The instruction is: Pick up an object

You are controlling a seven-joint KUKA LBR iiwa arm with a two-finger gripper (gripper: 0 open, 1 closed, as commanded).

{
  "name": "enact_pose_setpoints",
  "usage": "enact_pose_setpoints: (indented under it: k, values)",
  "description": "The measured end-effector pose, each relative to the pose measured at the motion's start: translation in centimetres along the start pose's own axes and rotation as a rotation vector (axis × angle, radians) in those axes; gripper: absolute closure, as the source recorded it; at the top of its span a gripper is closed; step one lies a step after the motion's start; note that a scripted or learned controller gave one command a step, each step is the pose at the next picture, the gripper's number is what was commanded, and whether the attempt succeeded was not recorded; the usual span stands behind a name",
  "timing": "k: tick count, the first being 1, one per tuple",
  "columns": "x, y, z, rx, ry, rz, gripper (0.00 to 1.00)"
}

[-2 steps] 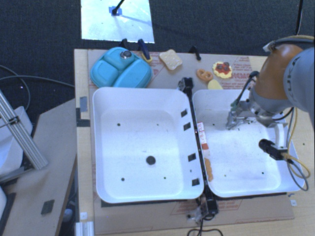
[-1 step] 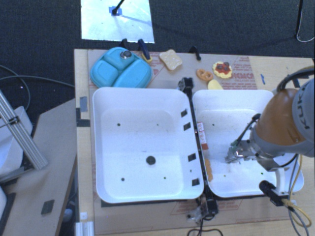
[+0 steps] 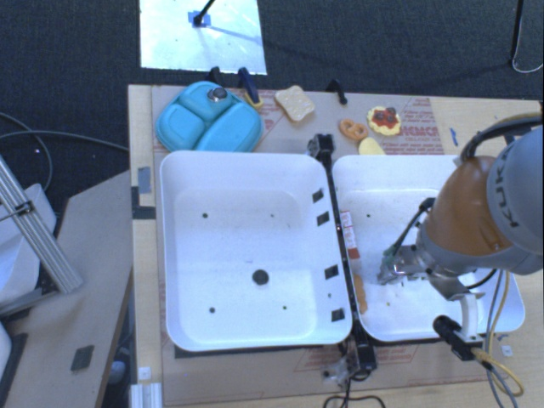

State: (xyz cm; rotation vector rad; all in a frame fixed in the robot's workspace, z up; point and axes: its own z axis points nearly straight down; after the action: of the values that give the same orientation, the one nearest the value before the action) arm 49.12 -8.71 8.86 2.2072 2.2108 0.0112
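Observation:
My gripper (image 3: 394, 269) is down inside the right bin (image 3: 399, 194), near its left-centre floor, at the end of the grey and orange arm (image 3: 476, 219). A thin orange stick-like object (image 3: 359, 294) lies on the bin floor just left of and below the gripper, close to the divider. The arm hides whatever lies directly under the wrist. A small dark round object (image 3: 260, 276) rests on the floor of the left bin (image 3: 221, 177), well away from the gripper.
Behind the bins lie a blue lidded tray (image 3: 208, 119), a toast slice (image 3: 295, 103), a pretzel (image 3: 352, 129), a small red-topped pastry (image 3: 384, 120) and a yellow piece (image 3: 371, 147). A black clamp strip (image 3: 333, 228) runs between the bins.

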Motion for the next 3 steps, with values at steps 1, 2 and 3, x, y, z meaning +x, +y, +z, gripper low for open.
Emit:
enact_pose_setpoints:
  k: [1,2,3]
  values:
    - [10.4,6.4,-10.2,0.001,0.01,-0.013,1.0]
    - [2.2,4.1,-9.5,0.016,0.006,0.006,1.0]
    - [6.4,-0.4,-9.6,0.019,0.009,-0.004,1.0]
